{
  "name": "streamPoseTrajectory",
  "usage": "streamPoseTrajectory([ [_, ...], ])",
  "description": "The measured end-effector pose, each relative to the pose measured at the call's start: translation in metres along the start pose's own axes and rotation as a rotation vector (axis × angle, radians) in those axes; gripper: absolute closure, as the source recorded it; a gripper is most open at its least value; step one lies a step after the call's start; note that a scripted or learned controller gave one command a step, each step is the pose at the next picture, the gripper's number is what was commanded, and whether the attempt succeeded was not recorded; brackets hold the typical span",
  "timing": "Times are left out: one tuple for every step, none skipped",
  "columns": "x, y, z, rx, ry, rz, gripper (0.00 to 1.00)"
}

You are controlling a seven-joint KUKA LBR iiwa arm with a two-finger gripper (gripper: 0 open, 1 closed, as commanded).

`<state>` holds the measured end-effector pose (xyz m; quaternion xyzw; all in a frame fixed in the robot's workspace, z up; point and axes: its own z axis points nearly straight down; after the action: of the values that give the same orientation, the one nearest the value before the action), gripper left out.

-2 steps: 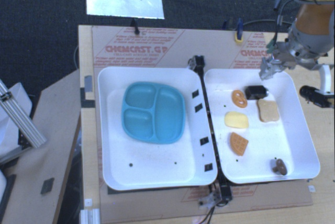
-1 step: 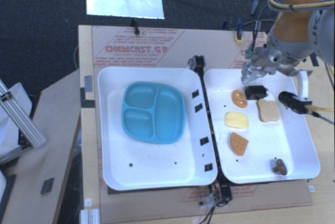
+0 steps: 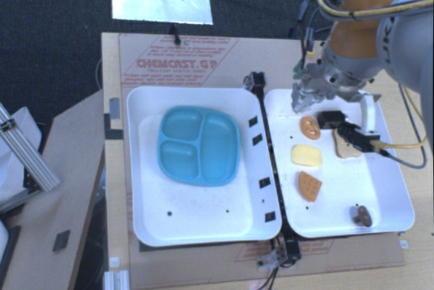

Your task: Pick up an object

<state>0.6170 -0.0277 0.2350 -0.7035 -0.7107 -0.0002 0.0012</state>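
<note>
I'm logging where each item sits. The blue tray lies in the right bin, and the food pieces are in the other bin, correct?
Not quite. The camera view shows the blue tray in the left bin. The food pieces, such as the yellow one, lie in the right bin.

Right bin (image 3: 393, 207): pretzel (image 3: 310, 127), yellow block (image 3: 306, 156), waffle (image 3: 308, 185) crowd its left side; open floor at right-centre. Left bin (image 3: 135, 146): blue tray (image 3: 199, 146) fills the middle.
</note>
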Motion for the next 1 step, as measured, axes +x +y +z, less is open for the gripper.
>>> streamPoseTrajectory([
  [0.0482,-0.0087,0.0080,0.001,0.000,0.000,1.00],
])
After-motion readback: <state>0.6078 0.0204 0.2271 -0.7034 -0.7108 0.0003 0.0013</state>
